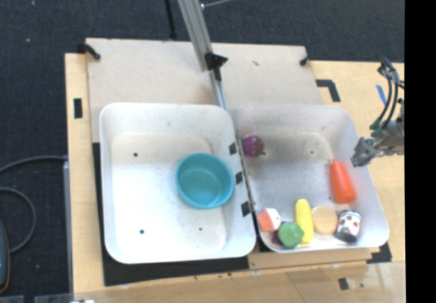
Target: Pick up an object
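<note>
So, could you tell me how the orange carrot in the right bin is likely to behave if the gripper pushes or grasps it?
The orange carrot looks like a smooth plastic toy, so it is probably stiff, light and somewhat slippery. Its rounded, elongated shape suggests that it may roll sideways when nudged. It lies near the right bin wall, which could stop a roll but crowd the gripper.

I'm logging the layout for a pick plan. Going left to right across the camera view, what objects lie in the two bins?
Round blue bowl → small purple toy → red-and-white block → green toy → yellow corn cob → round tan piece → orange carrot-shaped toy. The spotted die is left out, since it overlaps the carrot's span.
</note>
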